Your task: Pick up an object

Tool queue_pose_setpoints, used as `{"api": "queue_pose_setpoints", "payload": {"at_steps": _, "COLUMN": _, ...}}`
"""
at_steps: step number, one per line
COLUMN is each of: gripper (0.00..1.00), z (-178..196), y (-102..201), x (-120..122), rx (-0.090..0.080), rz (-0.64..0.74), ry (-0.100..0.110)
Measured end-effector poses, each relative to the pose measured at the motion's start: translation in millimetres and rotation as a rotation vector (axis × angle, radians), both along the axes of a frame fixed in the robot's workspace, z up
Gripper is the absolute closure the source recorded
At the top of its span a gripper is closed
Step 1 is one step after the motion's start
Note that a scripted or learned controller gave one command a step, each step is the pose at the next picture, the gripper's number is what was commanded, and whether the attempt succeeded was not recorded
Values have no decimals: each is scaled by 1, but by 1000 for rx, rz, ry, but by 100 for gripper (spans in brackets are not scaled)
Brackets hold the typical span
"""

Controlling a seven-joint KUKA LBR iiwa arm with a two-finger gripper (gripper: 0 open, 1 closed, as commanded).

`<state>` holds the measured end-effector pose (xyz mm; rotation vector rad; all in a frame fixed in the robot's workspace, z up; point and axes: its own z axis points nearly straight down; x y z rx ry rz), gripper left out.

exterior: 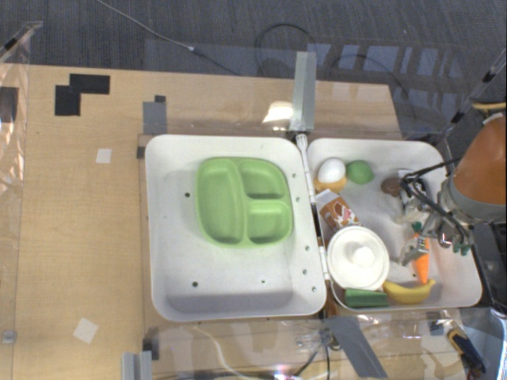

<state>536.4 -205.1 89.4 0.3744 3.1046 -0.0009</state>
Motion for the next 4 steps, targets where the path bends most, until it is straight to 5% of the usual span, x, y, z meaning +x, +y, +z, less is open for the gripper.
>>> {"api": "queue_pose_setpoints", "payload": {"at_steps": 1, "gripper": 0, "z": 0, "y": 0, "x": -27, "rx": 0, "rz": -70, "ry": -2}}
{"api": "queue_pose_setpoints", "payload": {"at_steps": 2, "gripper": 0, "z": 0, "y": 9, "x": -24, "rx": -2, "rz": -87, "ry": 0}}
{"api": "queue_pose_setpoints", "payload": {"at_steps": 3, "gripper": 100, "z": 15, "y": 9, "x": -19, "rx": -6, "rz": -81, "ry": -16}}
{"api": "queue_pose_setpoints", "payload": {"at_steps": 4, "gripper": 0, "z": 14, "y": 9, "x": -19, "rx": -5, "rz": -80, "ry": -14}}
